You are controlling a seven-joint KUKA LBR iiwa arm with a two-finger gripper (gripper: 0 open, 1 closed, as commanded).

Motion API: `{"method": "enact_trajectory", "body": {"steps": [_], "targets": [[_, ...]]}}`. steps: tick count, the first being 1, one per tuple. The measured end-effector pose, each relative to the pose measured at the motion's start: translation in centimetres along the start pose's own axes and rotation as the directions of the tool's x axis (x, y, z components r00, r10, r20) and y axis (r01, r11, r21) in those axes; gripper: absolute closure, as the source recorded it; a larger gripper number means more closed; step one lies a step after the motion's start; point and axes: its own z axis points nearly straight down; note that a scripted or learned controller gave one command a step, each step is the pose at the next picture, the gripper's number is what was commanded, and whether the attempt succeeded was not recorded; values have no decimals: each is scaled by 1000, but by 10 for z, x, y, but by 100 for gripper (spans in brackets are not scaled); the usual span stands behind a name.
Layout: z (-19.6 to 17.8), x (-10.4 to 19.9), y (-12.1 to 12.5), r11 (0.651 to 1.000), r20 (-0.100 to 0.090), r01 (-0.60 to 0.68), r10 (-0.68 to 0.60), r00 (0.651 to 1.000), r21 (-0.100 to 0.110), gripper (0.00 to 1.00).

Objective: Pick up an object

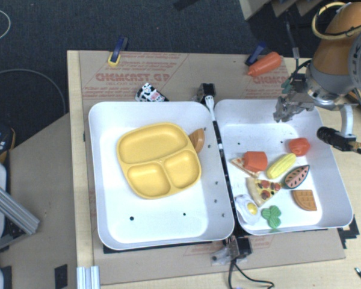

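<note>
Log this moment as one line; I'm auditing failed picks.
stage: approach | gripper: above right white bin, far end, holding nothing visible | toy food: untouched near end | yellow divided plastic plate: left white bin

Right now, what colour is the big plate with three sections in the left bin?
Yellow. The three-section plastic plate shows clearly in the camera view, lying in the left white bin.

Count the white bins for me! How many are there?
2. The shallow white plastic left bin holds a yellow divided plate; the shallow white plastic right bin holds toy food.
</note>
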Motion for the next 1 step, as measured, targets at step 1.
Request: {"method": "enact_trajectory", "body": {"steps": [1], "targets": [[-58,9,-3,1000,0,1,-1,1000,0,100]]}}
